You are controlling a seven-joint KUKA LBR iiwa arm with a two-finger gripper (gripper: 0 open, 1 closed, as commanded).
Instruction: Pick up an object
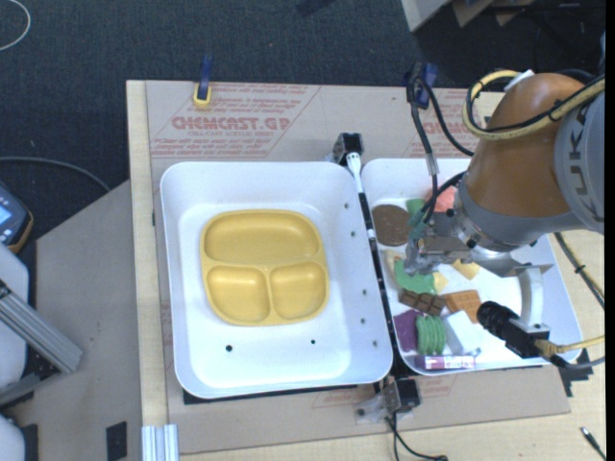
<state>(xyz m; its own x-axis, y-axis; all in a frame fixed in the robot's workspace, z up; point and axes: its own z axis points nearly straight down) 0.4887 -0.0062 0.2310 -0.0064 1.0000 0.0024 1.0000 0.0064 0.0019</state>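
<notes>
Dark carpet lay around a table topped with brown sheeting printed in red "CHEMCAST GP"; the smaller red lines around it were too fine to read. A blue and yellow clamp gripped its far edge. The left bin carried a yellow divided plate with three compartments. The right bin held a crowd of small things along its left side: a brown disc, a green piece, a dark brown bar, an orange piece, a purple piece touching a ridged green piece, and at the near rim a white tube whose pink label was too small to read. A pink and orange thing was partly hidden behind the arm, which covered much of the bin's far half and was cut off at the right edge. The hand was low over the clutter, just above the green piece and near the brown disc. Whether it was released or clenched could not be told, and nothing could be seen held in it.
</notes>
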